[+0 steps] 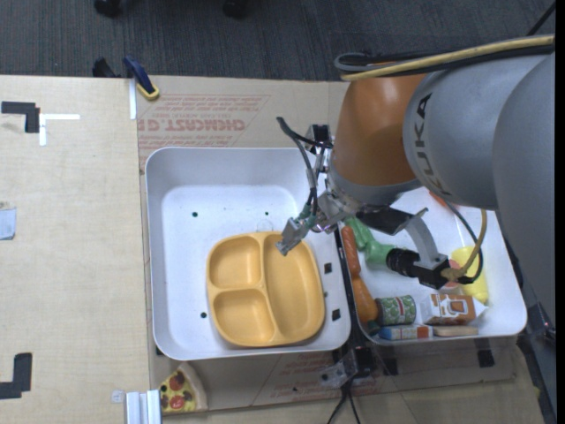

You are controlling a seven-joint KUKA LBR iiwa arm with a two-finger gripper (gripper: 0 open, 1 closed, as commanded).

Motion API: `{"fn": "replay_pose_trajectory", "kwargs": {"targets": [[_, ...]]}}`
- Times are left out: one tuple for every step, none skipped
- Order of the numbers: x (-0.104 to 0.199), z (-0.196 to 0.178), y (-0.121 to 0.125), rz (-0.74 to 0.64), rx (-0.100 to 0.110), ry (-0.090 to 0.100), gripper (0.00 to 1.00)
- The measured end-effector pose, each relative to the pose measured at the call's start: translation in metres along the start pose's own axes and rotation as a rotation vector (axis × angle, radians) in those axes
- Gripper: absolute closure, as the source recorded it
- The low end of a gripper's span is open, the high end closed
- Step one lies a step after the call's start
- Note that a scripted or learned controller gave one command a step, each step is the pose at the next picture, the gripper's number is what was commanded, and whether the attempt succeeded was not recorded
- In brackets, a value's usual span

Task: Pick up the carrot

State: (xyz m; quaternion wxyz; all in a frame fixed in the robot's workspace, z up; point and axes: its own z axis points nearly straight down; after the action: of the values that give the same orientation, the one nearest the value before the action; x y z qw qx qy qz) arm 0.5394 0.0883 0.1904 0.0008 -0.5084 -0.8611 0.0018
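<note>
Camera view, looking down at a slant: two white bins side by side, left bin (168,237) and right bin (503,312). Carrot (356,272) lies in the right bin, tight along its 9 o'clock wall, long axis running roughly 12 to 6 o'clock, green top (378,253) sticking out toward 3. Just at 6 o'clock of the carrot: small can (396,308) and a carton (452,310). Yellow item (468,263) further out toward 3, partly hidden by a cable.

Yellow divided plate (263,290) sits in the left bin. Gripper (291,235) hangs over the plate's 12 o'clock rim, on the wrong side of the wall between the bins. Fingers are too small and dark against the plate to read, so cannot tell if spread or pressed together; nothing visible between them. Grey arm (477,104) with the orange band covers the right bin's 12 o'clock end.

Judgement: still in the approach, no grasp yet. To do it well, shift toward 3 o'clock across the divider, centre over the carrot's middle, turn the fingers so they close across its narrow width, not along it. Wall clearance is the problem: one finger has to drop between carrot and wall, so descend straight and slow. Stay clear of the can at the lower end.
</note>
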Motion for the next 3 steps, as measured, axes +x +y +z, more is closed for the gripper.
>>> {"fn": "replay_pose_trajectory", "kwargs": {"targets": [[0.011, 0.098, 0.029, 0.259, -0.003, 0.0, 0.0], [0.01, 0.089, 0.029, 0.264, -0.006, 0.001, 1.0], [0.093, 0.043, 0.028, 0.419, -0.007, -0.002, 1.0]]}}
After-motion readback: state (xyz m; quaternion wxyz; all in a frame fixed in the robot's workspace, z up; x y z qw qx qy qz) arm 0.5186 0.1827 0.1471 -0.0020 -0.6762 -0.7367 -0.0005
